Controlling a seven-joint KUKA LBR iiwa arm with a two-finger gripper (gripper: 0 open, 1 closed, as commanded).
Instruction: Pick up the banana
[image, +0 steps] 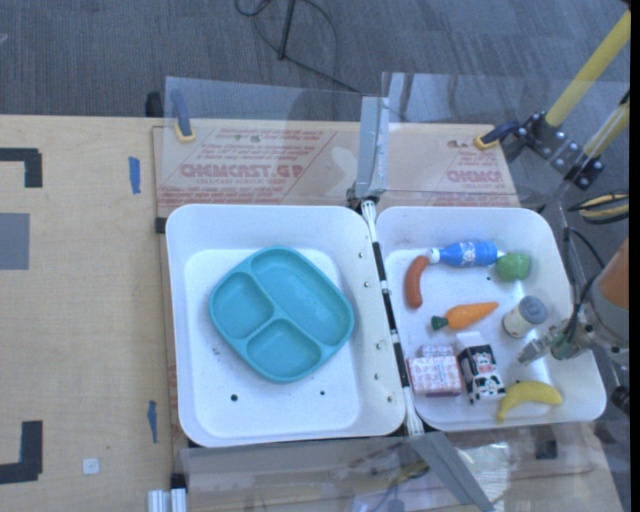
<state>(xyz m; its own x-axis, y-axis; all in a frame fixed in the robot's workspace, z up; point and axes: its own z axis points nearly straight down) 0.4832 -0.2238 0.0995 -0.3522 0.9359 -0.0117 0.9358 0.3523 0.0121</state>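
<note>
Worktop (80, 300) is carrying two white bins; left bin (190, 235) is holding a teal plate (282, 313); right bin (545, 232) is holding the banana (529, 397), lying at its near right corner; gripper (545, 348) is hovering just above the banana, apart from it; finger spread cannot be told.

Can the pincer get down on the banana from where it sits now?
Probably yes. The banana lies bare in the right bin's near right corner, nothing on top of it. The pincer sits just above it. The bin wall and the small carton crowd it slightly.
</note>
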